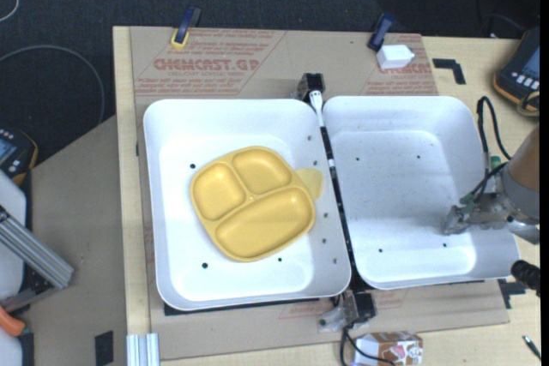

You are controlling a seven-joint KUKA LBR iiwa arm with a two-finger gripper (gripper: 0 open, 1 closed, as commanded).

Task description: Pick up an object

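Observation:
A yellow divided plate [251, 203] with three compartments lies flat in the middle of the left bin [163, 184]. A smaller pale yellow piece [311, 182] pokes out from under its right edge. My gripper [456, 220] hangs low over the right side of the right bin [403, 176], far from the plate. I see nothing held in it. The grey arm [523, 184] comes in from the right edge.
A black clip [312, 87] joins the bins at the back and another [356, 306] at the front. A yellow-blue clamp [184, 28] and a white block [395, 57] sit on the cardboard behind. A yellow device [523, 77] lies at far right.

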